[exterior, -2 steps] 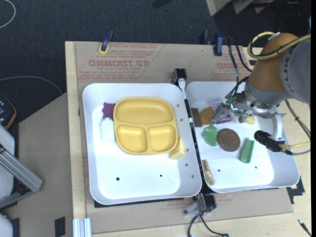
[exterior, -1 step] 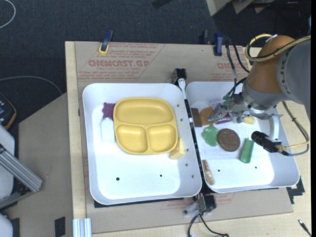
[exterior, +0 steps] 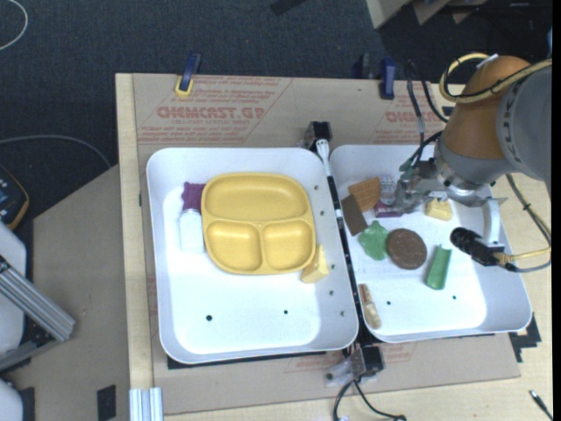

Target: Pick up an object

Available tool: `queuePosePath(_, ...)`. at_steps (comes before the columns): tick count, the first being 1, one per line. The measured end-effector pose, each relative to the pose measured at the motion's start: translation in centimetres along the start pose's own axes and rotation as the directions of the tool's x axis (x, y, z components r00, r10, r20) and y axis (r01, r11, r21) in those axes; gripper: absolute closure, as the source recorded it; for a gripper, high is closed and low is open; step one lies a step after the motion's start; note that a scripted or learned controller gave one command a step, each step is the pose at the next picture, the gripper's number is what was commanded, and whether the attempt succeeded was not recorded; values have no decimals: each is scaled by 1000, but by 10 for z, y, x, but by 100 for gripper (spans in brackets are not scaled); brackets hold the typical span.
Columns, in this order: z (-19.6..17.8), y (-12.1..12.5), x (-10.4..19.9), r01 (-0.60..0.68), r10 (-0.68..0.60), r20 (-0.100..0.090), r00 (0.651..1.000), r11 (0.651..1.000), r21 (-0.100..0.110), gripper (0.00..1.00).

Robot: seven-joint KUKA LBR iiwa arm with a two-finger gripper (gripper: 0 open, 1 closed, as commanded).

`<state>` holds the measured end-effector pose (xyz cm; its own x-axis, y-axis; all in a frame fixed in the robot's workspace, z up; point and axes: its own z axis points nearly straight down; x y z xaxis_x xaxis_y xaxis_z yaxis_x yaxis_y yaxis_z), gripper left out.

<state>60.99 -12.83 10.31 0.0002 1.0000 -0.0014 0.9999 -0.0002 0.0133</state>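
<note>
- The arm [exterior: 491, 117] reaches in from the right and bends down over the right bin [exterior: 500, 318].
- The gripper [exterior: 405, 196] hangs low at the back of that bin, among small items; whether it is open or closed cannot be told.
- Just beside it lie an orange block [exterior: 365, 190], a brown block [exterior: 353, 215] and a pale yellow piece [exterior: 438, 208].
- Nearer the front sit a green lump [exterior: 374, 240], a round brown disc [exterior: 407, 247] and a green cylinder [exterior: 438, 267].
- The left bin [exterior: 241, 323] holds a yellow divided tray [exterior: 259, 222], with a purple item [exterior: 192, 195] and a white bottle [exterior: 189, 231] at its left.
</note>
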Motion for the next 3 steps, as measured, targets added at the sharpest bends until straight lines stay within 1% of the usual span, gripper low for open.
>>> queuePosePath(1, -49, -7, -1, -1, 1, 1, 1000, 1000, 7, 100)
queuePosePath(2, -108, -9, 7, 2, -2, 0, 1000, 1000, 5, 100)
queuePosePath(3, -123, -8, 7, 2, -2, 0, 1000, 1000, 8, 100)
